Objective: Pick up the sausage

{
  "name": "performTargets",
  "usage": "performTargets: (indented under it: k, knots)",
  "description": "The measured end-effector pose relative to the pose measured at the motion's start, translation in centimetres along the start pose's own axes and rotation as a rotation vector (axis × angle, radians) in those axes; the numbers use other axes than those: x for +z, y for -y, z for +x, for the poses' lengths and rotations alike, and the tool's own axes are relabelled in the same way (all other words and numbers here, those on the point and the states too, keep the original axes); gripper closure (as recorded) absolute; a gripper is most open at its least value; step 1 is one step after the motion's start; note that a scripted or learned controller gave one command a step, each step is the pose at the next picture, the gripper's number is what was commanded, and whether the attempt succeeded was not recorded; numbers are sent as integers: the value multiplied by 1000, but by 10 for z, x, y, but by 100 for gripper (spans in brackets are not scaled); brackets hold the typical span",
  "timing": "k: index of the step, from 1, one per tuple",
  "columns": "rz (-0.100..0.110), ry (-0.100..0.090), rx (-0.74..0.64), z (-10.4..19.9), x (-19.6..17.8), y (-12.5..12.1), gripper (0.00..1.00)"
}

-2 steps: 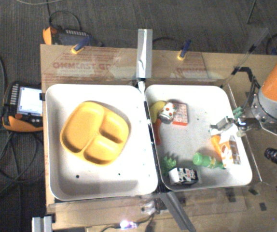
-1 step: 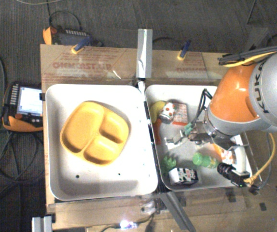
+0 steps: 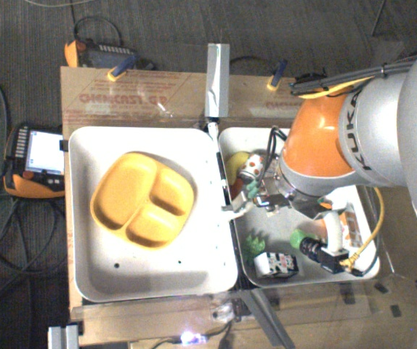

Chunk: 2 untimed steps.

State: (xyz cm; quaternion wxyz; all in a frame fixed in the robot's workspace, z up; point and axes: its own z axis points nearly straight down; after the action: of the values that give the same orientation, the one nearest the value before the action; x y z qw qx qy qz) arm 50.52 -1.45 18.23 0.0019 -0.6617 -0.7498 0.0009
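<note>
Sausage (image 3: pixel 227 187), taken to be the dark reddish piece against the left wall of the right bin (image 3: pixel 368 271), though the identification is uncertain. Gripper (image 3: pixel 256 198) sits low just beside it, and whether the claw is apart or together cannot be told. Risk: the wall crowds the piece, and a yellow fruit (image 3: pixel 236 162) and a small ball (image 3: pixel 250 169) lie near, so a grab may strike the rim or take a neighbour.
</note>
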Motion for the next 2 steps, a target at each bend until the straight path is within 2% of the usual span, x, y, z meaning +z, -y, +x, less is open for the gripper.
performTargets:
  k: [1, 2]
  knots:
    - [0, 4, 328, -67, 0, -19, 0]
    - [-14, 4, 322, -87, 93, -19, 0]
